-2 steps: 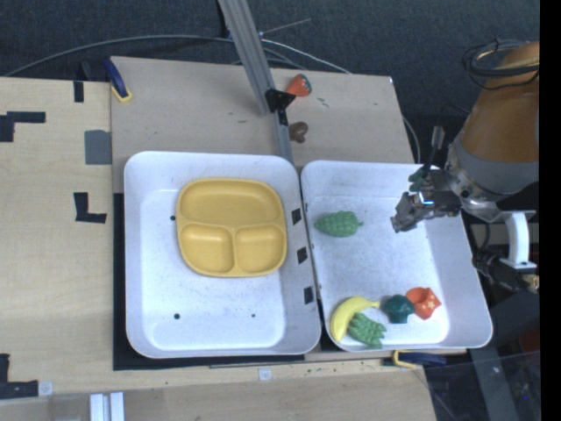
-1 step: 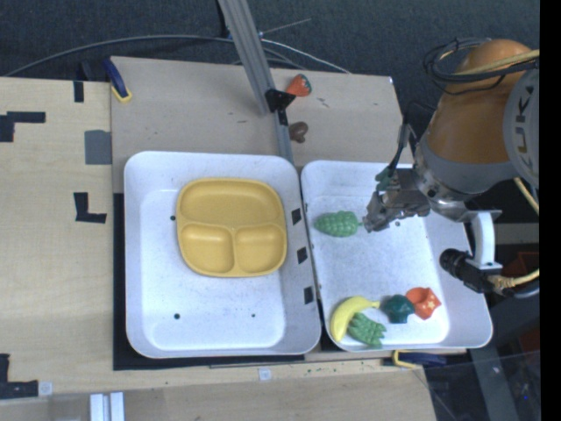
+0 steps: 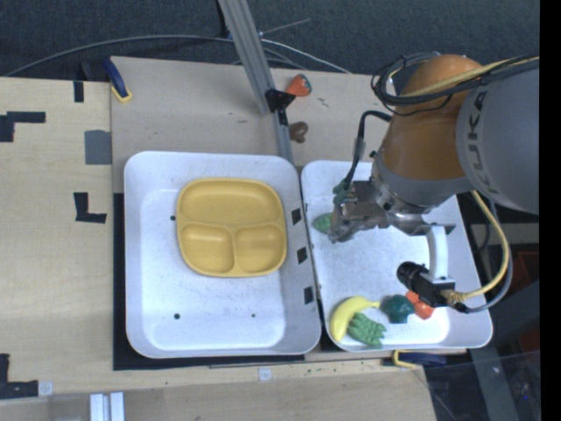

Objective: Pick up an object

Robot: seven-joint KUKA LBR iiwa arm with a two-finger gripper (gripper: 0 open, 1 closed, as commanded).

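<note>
My claw [image 3: 344,222] hangs low in the right bin [image 3: 368,270], touching a small green toy [image 3: 324,224] near its left wall; I cannot tell how it stands. A banana [image 3: 347,310] and other toys lie at the near edge. The left bin [image 3: 145,261] holds a yellow plate [image 3: 231,226]

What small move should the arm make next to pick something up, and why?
Probably a short, straight lowering. The pincer hangs at the upper left of the right bin, at a small green object partly hidden beneath it. Whether it already touches that object cannot be told. The other toys, such as the yellow banana, lie farther off at the near edge.
</note>
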